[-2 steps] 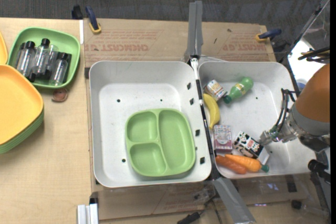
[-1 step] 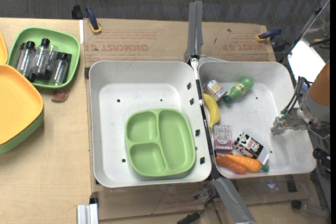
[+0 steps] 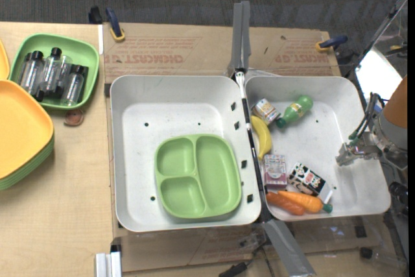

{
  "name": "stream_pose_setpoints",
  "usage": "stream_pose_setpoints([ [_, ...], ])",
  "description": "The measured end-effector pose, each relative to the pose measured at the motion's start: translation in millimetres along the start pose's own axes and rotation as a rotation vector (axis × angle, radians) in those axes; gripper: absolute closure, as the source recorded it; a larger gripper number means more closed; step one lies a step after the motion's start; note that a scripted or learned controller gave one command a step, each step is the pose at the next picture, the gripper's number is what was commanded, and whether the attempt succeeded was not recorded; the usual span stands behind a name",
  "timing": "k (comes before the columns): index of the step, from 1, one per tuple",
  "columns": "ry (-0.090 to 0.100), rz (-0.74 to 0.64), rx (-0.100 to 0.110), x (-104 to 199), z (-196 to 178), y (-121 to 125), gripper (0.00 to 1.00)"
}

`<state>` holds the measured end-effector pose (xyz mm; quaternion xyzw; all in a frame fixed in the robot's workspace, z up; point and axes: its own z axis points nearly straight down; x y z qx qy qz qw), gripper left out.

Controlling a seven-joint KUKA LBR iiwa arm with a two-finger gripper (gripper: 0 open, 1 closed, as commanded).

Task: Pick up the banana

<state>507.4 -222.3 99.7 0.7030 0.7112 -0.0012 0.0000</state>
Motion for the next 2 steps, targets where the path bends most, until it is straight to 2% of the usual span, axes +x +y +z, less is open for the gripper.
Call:
stream_pose_setpoints([
  [1,0.003,-0.042,0.001,18.4,9.3,-30.5,1.0],
  [2,0.002,-0.674,-0.002,0.9,8.5,-29.9,1.0],
])
